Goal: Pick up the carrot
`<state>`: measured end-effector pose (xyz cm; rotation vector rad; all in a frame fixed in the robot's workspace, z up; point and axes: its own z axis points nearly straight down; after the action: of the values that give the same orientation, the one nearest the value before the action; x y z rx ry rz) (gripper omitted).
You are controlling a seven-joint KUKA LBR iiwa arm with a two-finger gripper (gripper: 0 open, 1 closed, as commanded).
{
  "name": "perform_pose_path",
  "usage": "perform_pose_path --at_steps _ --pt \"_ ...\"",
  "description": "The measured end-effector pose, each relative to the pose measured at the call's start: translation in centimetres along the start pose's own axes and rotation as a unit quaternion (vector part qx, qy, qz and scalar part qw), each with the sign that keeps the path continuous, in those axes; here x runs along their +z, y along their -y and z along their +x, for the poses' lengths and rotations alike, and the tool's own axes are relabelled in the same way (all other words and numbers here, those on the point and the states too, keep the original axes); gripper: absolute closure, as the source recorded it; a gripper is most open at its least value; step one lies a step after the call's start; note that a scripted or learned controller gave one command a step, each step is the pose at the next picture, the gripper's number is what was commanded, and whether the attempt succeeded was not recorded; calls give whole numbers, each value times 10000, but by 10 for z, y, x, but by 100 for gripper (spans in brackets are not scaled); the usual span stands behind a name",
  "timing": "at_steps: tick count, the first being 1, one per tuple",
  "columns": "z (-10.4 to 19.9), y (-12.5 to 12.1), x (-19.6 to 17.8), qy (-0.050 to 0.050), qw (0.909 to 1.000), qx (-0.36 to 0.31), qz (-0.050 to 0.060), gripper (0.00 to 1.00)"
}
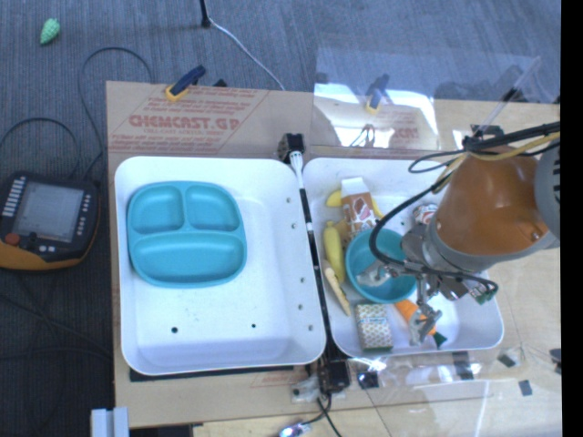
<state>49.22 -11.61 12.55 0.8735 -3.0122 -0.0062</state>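
The carrot (406, 310) is a small orange piece lying near the front of the right bin (492, 330), just below a blue bowl (376, 271). A bit of green (440, 339) lies to its right; I cannot tell whether that belongs to the carrot. My gripper (424, 322) hangs under the orange-banded wrist (487, 212), pointing down right beside the carrot and partly covering it. Whether it touches the carrot is unclear.
The right bin also holds a yellow banana (332, 247), a brown snack packet (358, 209), a pale stick (338, 291) and a green patterned box (373, 326). A blue divided tray (187, 233) lies in the left bin (219, 335). Cables loop above the wrist.
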Motion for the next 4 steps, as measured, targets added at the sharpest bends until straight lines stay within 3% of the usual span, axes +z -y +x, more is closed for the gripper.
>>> perform_pose_path --at_steps 1,2,3,4 --pt "10 28 35 74 9966 -819 67 0" --pt "6 29 22 107 9965 -820 107 100" --pt "46 73 -91 55 9978 -649 87 100" --pt "45 69 -86 39 9977 -672 32 0"
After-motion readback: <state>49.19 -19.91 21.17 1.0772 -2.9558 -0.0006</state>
